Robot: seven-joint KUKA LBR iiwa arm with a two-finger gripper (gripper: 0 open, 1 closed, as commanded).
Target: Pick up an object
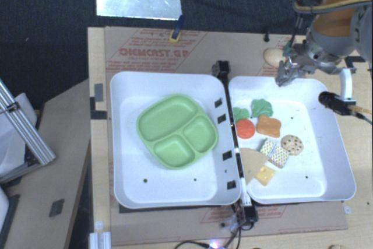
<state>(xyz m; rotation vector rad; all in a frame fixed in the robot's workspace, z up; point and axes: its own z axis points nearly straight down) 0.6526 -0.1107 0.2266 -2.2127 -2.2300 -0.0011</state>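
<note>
the claw (pixel 284 76) hangs above the far rim of the right bin (pixel 335 143), and i cannot tell its state, so the step looks like the approach before any pick. the toy foods, among them a green leafy piece (pixel 261 107), a red tomato (pixel 245 128) and a cookie (pixel 291 144), cluster by the bin's left wall. the next move likely calls for travel toward them and a descent; the cookie has open floor on its right, while pieces by the divider (pixel 231 131) leave little margin.

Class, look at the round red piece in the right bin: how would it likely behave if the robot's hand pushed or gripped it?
The round red piece looks like a small toy tomato, so probably light and rigid. Its rounded shape suggests it may roll or slip aside when pushed. It sits close against the orange piece and green piece, so a push would likely nudge them too.
</note>
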